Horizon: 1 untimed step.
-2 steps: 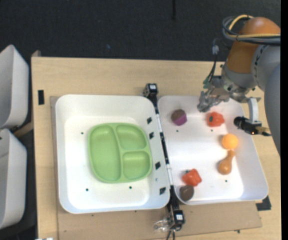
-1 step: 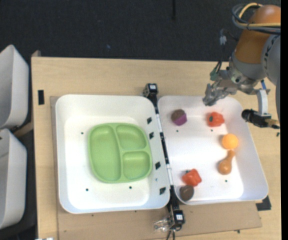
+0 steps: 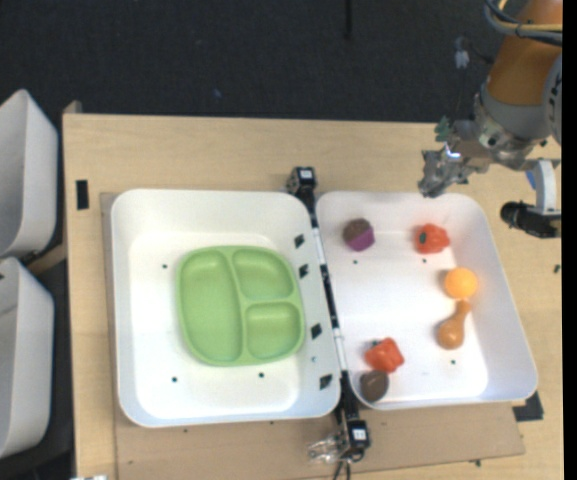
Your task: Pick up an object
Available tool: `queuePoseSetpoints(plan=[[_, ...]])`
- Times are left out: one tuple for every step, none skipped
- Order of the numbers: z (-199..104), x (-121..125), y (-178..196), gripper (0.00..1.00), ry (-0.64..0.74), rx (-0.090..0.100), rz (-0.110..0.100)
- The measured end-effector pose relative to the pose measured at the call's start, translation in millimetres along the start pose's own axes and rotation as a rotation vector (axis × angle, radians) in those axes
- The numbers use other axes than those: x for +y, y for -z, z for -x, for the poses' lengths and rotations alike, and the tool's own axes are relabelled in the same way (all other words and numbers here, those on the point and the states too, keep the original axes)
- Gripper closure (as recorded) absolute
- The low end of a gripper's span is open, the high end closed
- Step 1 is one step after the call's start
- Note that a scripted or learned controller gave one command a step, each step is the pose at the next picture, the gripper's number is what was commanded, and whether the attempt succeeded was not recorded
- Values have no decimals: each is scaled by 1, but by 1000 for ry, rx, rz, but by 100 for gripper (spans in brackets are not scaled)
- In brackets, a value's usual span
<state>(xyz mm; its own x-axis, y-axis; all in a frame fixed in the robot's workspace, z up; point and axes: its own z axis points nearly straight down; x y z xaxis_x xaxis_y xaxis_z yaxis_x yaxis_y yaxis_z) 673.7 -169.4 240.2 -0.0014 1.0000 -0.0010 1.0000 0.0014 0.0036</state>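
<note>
The jaws (image 3: 438, 180) hang over the far rim of the right bin (image 3: 498, 368); whether they are spread or clenched I cannot tell. The nearest candidate, a red-orange toy (image 3: 430, 238), lies just inside that far edge, almost directly nearward of the jaws, with the purple piece (image 3: 358, 234) further toward the divider.

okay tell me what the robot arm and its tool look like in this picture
The arm is grey with a broad orange band above the wrist, and cables loop beside the band's top. The tool is a small grey metallic two-finger unit, blurry here.
</note>
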Motion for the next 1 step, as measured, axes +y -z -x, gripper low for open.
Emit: queuePoseSetpoints(plan=[[-54, -21, -7, 100, 1, 0, -5]])
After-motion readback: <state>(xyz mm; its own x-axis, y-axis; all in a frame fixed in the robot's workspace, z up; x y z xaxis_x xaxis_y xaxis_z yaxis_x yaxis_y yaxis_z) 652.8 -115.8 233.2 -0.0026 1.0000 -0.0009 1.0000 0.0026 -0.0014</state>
